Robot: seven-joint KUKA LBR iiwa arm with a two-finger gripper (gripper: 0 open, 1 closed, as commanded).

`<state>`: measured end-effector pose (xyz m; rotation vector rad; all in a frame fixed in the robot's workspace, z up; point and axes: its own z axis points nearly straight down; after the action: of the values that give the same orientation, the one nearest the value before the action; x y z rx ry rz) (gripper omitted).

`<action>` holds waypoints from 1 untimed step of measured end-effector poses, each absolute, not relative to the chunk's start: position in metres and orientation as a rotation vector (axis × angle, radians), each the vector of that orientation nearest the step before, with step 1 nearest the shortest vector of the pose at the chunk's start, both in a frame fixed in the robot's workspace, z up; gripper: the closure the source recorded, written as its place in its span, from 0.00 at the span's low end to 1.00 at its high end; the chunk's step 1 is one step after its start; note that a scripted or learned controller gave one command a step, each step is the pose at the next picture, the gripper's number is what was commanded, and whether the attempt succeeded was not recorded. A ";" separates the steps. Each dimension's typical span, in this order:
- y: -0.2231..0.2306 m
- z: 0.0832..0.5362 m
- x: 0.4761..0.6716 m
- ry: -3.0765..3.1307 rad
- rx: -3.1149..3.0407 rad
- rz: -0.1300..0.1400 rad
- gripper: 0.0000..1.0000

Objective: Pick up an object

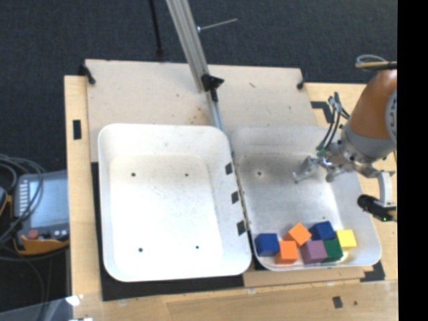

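- Picking one block is my step now, and I judge it is not begun: the blocks lie together and none is lifted.
- Starting with the largest things, the two bins stand side by side on the bench (77, 179). The left bin (110, 146) has only small dark marks on its floor. The right bin (267, 146) has all the blocks, in its near corner.
- My arm (374, 112) comes in from the right and hangs over the far half of the right bin, well apart from the blocks.
- The blocks make a tight cluster: a blue block (267, 243) at the left end, an orange block (288, 250) beside it, a second orange block (299, 233) behind, a purple block (313, 251), a second blue block (323, 230), a green block (333, 249) and a yellow block (346, 238) at the right end.
- To do it well, I think I should choose a block at the edge of the cluster, the left blue one or the yellow one, because these have a free side for one finger. The middle ones touch their neighbours, so a finger may land on top of a neighbour or push the group away.
- I should also come down straight, because the bin wall is just beside the front row.
- My claw (309, 169) is small and grey against the grey floor here. I cannot tell how far it is open, and I see nothing in it.
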<state>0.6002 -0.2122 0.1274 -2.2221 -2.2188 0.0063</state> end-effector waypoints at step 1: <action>-0.213 0.096 0.601 -2.219 -2.227 0.002 0.00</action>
<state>0.6007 -0.2135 0.0964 -2.2271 -2.2193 0.0024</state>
